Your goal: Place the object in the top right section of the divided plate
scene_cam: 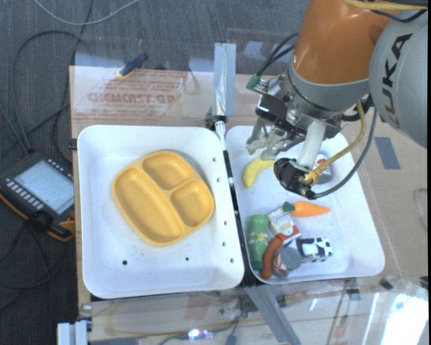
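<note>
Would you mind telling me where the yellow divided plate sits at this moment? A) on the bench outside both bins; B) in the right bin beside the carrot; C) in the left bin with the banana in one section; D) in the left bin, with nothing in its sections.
D: the yellow divided plate lies in the left bin, all its sections bare, while the banana and carrot lie in the right bin.
</note>
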